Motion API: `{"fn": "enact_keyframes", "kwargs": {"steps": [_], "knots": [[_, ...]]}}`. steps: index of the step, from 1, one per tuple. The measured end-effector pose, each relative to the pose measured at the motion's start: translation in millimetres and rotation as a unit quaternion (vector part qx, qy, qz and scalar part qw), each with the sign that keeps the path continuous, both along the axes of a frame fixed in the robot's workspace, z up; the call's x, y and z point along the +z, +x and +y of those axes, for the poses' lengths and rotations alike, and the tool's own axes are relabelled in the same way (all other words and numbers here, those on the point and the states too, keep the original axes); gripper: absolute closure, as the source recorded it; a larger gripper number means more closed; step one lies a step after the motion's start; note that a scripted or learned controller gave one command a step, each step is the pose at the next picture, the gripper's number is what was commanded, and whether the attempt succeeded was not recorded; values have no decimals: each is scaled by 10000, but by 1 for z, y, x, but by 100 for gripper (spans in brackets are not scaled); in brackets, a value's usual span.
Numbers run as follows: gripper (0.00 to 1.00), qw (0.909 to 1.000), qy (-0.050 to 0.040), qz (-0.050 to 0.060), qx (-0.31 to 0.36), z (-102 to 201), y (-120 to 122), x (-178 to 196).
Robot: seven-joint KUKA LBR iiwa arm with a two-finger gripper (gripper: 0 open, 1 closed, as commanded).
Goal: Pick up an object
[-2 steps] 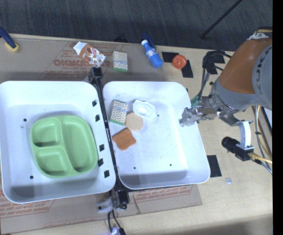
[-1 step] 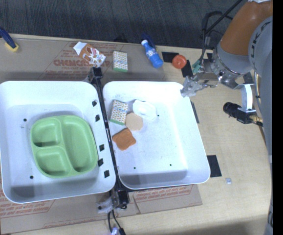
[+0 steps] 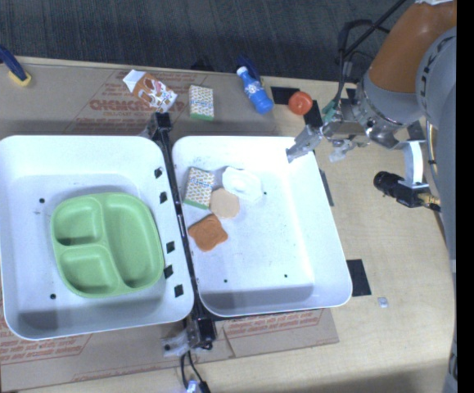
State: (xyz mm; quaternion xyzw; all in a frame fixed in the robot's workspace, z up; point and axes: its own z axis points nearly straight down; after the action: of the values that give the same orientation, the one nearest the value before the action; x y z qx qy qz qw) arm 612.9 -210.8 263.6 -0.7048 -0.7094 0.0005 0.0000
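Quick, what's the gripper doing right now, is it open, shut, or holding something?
Gripper: above the top right corner of the right white bin, with nothing visibly held; open or shut cannot be told.

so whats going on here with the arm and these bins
The arm's gripper hovers at the upper right corner of the right bin, with nothing between its fingers. An orange-brown piece, a tan round piece, a white object and a small packet lie near that bin's left side. The left bin holds a green divided tray.
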Motion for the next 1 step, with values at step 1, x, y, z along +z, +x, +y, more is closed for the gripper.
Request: {"fn": "enact_keyframes", "kwargs": {"steps": [1], "knots": [[0,10000,9,31,-5,11,-84,-166]]}}
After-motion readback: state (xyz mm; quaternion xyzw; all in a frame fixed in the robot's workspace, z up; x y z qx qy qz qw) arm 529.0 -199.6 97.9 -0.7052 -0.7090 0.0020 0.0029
